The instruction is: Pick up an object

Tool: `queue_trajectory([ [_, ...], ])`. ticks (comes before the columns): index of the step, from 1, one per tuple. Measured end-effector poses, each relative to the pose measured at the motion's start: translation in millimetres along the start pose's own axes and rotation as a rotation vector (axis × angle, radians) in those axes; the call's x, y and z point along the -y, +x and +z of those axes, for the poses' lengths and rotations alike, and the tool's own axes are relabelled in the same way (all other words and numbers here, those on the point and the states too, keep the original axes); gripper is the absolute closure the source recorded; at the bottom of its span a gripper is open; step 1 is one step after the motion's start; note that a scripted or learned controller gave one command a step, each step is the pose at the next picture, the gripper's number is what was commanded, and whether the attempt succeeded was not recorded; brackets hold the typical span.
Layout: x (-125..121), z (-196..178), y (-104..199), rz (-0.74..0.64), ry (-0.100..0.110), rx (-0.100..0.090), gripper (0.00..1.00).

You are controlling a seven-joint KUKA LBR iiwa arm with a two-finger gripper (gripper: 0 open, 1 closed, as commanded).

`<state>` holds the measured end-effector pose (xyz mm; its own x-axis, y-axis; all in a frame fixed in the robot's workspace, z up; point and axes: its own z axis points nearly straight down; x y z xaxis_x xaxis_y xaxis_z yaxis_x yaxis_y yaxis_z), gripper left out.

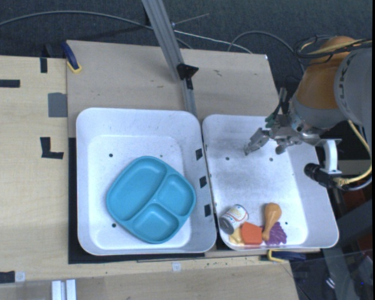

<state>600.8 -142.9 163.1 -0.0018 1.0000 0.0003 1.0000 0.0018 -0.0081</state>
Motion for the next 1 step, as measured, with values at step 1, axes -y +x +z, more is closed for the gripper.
queue_trajectory([
  [1, -4.8, 61.5, -3.8, 0.000, -0.001, 0.001, 0.00],
])
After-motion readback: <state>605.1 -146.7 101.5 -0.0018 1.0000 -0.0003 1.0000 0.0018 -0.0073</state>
